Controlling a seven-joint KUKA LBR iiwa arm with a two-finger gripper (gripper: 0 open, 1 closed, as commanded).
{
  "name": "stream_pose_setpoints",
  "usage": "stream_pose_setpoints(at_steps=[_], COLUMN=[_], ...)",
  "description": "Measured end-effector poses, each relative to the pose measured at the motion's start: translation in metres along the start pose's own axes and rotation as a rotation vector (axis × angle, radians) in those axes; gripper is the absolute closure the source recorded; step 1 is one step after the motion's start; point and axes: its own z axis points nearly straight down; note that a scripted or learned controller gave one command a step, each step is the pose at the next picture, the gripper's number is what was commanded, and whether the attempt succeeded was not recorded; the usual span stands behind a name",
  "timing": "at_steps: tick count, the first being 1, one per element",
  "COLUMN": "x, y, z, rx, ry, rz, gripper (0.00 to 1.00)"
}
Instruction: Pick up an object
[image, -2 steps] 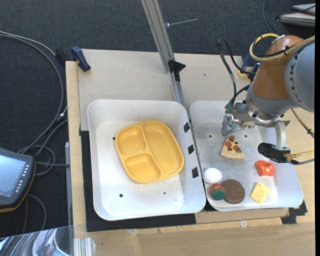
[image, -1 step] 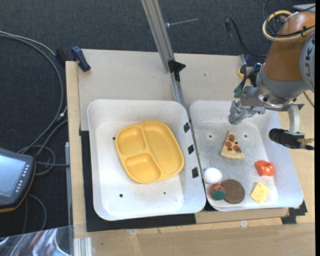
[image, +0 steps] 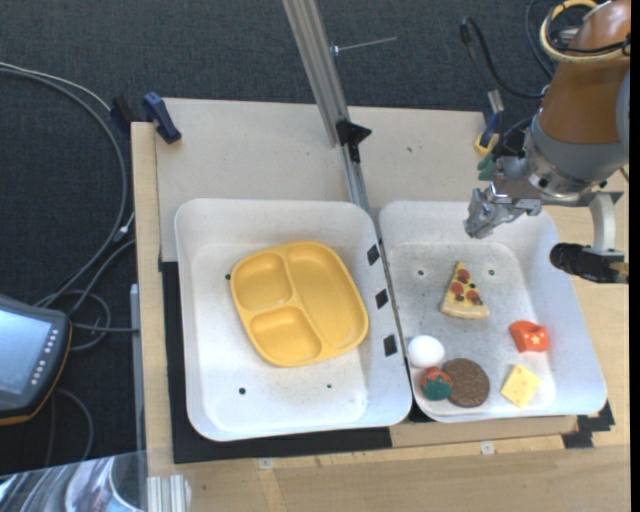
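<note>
Closest to my camera, along the near wall of the right bin (image: 575, 340), sits a small cluster of toy food: a white egg (image: 426, 351), a brown cookie (image: 466, 382) with a red-and-green strawberry (image: 436, 383) touching its left edge, and a yellow cheese wedge (image: 520, 385) just to its right. A red block (image: 529, 337) lies a little farther back, and a pizza slice (image: 465, 293) rests flat near the middle of that bin, well apart from the rest. The left bin (image: 200, 300) holds a yellow divided plate (image: 297, 302), lying flat with nothing in its compartments. My arm reaches in from the right, and its hand (image: 487, 216) hangs over the far wall of the right bin, above and beyond the pizza slice. From this angle I cannot tell how the hand is set, but I see nothing in it. So I judge the pick as not yet begun: nothing is lifted, and choosing a target, descending, closing and raising all remain. The pizza slice looks the nearest candidate, a thin tan wedge with red spots, point toward the far wall, with free space all round. Being so flat, it may be awkward to pinch.
</note>
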Motion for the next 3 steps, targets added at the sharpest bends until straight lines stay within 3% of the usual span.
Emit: stream_pose_setpoints(at_steps=[1,2,3], x=[0.048,0.092,0.150], y=[0.006,0.014,0.005], z=[0.019,0.024,0.031], rx=[0.010,0.007,0.011], ry=[0.003,0.003,0.004], rz=[-0.004,-0.004,-0.005], gripper=[1.00,1.00,1.00])
